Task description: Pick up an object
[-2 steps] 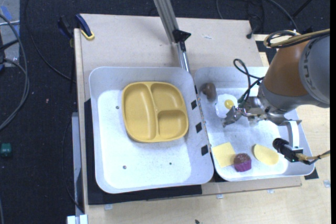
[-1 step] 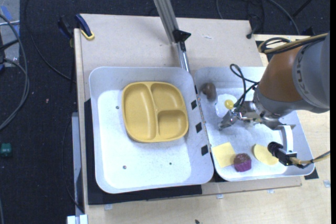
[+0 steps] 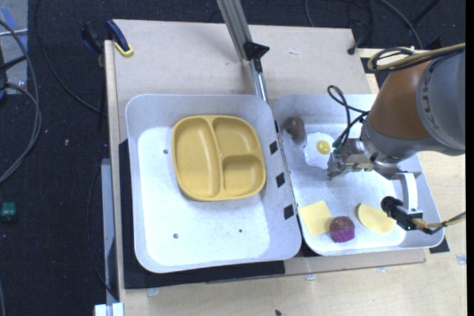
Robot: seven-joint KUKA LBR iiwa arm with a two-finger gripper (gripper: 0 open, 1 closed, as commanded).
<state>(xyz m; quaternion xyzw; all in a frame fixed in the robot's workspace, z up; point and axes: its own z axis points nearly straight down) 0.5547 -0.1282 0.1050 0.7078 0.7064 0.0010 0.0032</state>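
On the bench point(image 3: 170, 55) two shallow white bins sit side by side. The left bin point(image 3: 148, 233) holds a yellow plate point(image 3: 219, 157) with three compartments, lying flat toward the far side of the bin. The right bin point(image 3: 370, 254) holds the small things: a brown lump point(image 3: 295, 128) at its far left, a toy fried egg point(image 3: 319, 148) just right of that, a pale yellow square point(image 3: 315, 217) and a purple piece point(image 3: 341, 229) touching or nearly touching each other at the near side, and a yellow slice point(image 3: 374, 218) further right. The arm point(image 3: 415, 107) reaches in from the right, and its gripper point(image 3: 337, 166) is down in the right bin just near and right of the fried egg; whether it is released or clenched cannot be told, and nothing is visibly held.
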